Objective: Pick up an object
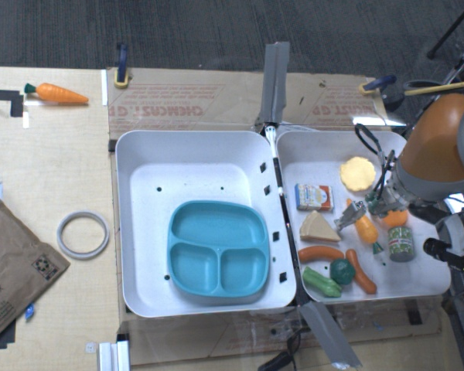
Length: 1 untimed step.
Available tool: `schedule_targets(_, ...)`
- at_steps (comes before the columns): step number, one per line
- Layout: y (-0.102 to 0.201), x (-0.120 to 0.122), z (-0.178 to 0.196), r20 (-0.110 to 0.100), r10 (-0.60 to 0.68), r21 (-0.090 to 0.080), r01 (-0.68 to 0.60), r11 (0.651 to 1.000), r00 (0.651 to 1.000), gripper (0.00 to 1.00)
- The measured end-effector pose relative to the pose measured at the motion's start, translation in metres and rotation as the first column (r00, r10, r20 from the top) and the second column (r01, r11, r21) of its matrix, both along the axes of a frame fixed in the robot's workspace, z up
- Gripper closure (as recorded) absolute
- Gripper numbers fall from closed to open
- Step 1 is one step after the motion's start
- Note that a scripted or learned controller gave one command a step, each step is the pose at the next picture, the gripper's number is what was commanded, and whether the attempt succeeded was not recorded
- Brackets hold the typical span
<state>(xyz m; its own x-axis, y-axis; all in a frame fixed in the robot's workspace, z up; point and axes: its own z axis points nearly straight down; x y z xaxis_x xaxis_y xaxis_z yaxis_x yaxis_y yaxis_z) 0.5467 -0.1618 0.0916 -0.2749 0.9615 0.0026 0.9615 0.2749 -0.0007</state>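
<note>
Green toy pepper [322, 282] sitting at right bin [427, 288] front; gripper [354, 216] hovering over orange piece [365, 229], grasp state unclear, cannot tell. Center on it, descending straight, avoiding cheese wedge [319, 226].

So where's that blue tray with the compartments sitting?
The blue tray lies in the left white bin, toward its near edge. The toy food and the gripper are in the right bin.
</note>
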Motion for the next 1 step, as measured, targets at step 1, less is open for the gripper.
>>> schedule_targets(1, 0.0247, 0.0037, -0.0003, 0.0, 0.023, -0.002, -0.023, 1.0, 1.0, 0.0)
